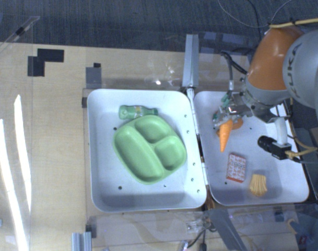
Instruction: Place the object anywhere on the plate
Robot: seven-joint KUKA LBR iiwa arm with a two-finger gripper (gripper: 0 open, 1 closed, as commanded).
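A green divided plate (pixel 150 148) lies in the left bin (pixel 104 192). In the right bin (pixel 294 190) an orange carrot (pixel 224 133) lies with its tip toward the front. My gripper (pixel 227 110) hangs right over the carrot's thick end at the back left of that bin. The gripper body hides where the two meet, so I cannot tell whether the carrot is gripped.
A small green bottle (pixel 137 111) lies against the plate's back edge. A red and white packet (pixel 236 168) and a yellow ridged piece (pixel 258 184) lie at the front of the right bin. The raised divider (pixel 196 140) separates the bins.
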